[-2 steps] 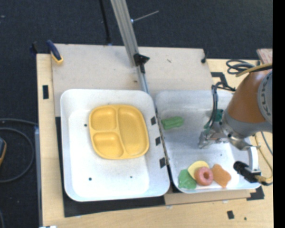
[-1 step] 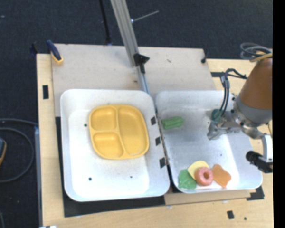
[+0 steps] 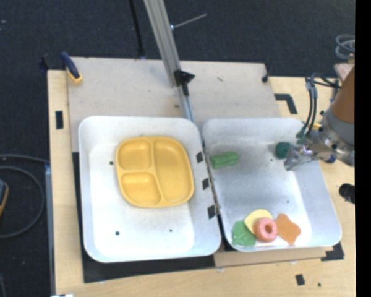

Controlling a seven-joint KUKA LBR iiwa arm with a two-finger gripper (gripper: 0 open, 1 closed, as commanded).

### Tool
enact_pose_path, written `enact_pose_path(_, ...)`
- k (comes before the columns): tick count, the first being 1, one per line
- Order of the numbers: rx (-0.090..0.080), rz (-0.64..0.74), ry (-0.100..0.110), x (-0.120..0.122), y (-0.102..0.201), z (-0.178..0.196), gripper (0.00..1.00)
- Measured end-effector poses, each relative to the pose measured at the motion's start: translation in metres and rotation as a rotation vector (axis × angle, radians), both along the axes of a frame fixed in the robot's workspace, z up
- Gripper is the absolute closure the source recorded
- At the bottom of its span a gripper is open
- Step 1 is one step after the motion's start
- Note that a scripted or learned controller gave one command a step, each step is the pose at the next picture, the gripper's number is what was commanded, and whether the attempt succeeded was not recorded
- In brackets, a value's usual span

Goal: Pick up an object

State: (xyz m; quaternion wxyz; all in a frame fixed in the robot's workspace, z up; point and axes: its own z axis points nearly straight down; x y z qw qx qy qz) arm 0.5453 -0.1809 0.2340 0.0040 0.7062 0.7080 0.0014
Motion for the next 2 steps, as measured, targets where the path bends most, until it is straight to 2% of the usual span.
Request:
enact_pose_path(1, 0.002, 0.001, 0.004, 0.001, -0.001, 0.01, 1.0)
enact_pose_path(2, 0.004, 0.004, 0.004, 0.029, 0.041, 0.006, 1.0)
